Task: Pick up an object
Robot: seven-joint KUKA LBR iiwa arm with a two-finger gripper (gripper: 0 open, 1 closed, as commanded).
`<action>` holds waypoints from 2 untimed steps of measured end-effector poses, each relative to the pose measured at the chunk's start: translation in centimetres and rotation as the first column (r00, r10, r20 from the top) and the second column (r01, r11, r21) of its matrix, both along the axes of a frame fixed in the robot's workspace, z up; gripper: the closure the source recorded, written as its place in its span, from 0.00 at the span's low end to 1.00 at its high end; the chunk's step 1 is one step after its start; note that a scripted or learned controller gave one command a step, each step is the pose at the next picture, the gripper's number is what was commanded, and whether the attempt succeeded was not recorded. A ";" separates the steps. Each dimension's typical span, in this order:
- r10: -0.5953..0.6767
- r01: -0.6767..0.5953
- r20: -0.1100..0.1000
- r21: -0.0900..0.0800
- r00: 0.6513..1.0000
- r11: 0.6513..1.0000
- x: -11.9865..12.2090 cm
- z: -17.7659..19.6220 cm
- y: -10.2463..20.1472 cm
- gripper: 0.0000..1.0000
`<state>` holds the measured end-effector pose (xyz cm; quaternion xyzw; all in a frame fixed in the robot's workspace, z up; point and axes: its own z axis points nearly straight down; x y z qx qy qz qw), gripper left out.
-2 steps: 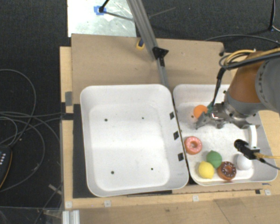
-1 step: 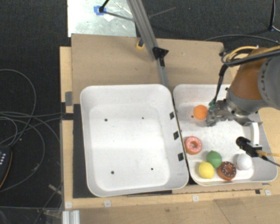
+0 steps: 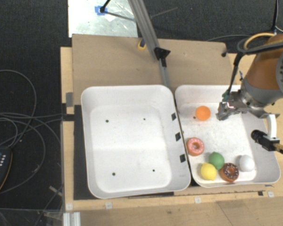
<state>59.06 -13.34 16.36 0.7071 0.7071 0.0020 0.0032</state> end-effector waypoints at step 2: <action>0.005 -0.005 -0.004 0.001 1.000 1.000 0.2 8.2 -0.1 1.00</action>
